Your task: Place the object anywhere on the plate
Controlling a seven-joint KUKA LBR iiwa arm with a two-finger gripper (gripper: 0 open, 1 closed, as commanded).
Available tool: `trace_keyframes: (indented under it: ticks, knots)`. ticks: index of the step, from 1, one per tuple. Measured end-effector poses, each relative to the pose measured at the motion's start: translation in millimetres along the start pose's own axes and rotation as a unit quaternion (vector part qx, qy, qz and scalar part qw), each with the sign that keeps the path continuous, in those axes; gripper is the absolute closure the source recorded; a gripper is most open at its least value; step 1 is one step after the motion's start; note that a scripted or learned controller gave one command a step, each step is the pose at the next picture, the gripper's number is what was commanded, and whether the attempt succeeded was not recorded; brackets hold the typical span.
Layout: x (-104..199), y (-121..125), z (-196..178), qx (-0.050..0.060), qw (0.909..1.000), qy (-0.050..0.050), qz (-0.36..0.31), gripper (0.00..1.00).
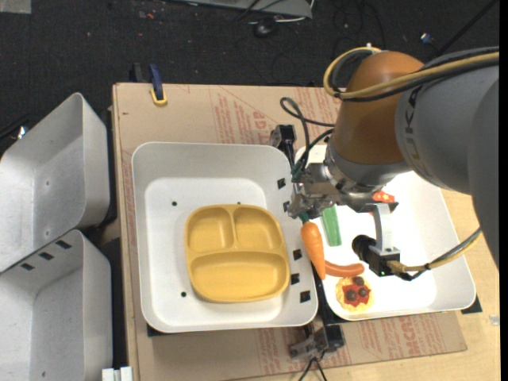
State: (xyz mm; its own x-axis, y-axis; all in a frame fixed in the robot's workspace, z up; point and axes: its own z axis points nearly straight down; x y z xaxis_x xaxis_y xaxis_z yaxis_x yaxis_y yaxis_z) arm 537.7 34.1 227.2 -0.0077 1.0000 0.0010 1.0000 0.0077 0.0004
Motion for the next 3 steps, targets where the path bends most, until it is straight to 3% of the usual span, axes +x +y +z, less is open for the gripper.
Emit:
trace_keyframes:
  ticks: [1,2,3]
  knots:
    - [53,-15,7,0.002,1.0,0.0,0.0,1.0]
    - [74,-27,-14,-0.001,1.0,0.0,0.001,1.0]
    - [77,-24,-15,0.0,1.0,0.0,0.002,1.0]
